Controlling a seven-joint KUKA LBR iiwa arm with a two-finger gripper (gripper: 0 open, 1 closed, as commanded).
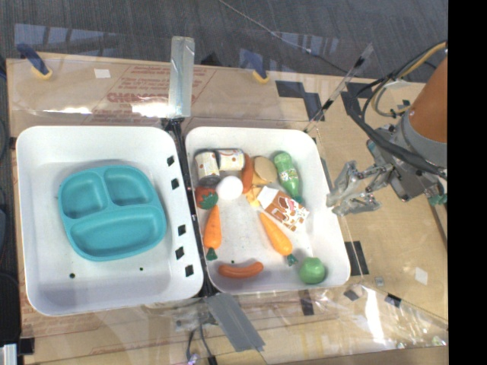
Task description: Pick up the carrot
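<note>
Tool point(351, 192) hangs over the desk right of the right bin point(332, 226), fingers maybe apart but too blurry to tell, so it should go left, then drop straight onto the carrot point(212, 230) by the bin's left wall.
</note>
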